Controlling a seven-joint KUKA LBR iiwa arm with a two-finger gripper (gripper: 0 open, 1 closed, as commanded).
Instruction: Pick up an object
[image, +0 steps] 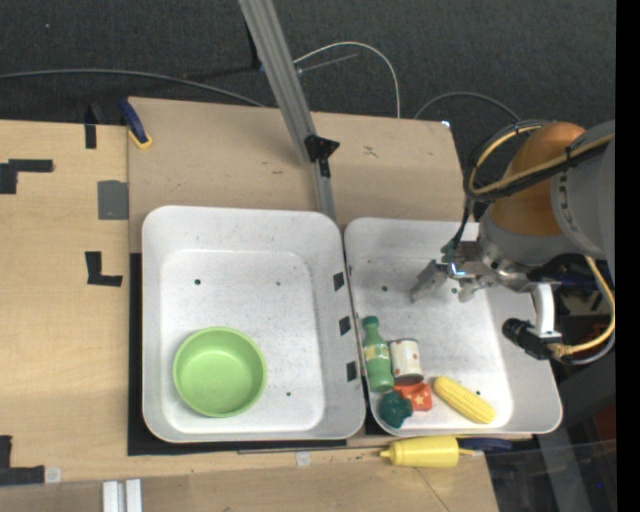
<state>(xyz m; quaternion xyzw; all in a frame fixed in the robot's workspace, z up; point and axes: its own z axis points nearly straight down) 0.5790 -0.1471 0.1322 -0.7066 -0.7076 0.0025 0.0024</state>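
Seen from above, 2 bins sit side by side. The left bin (180, 240) holds a green bowl (219, 371). In the right bin (400, 250), near its front edge, lie a green bottle (376, 357), a white can (405, 358), a teal-and-red toy (404, 402) and a corn cob (462, 398), clustered close together. A yellow bottle (424, 452) lies outside, just before the front rim. The gripper (444, 283) hangs over bare floor behind the cluster, jaws spread, grasping nothing. No label is legible.

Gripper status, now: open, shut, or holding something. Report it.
Gripper: over the right bin, nothing seen between its fingers; open or shut cannot be told from this view.
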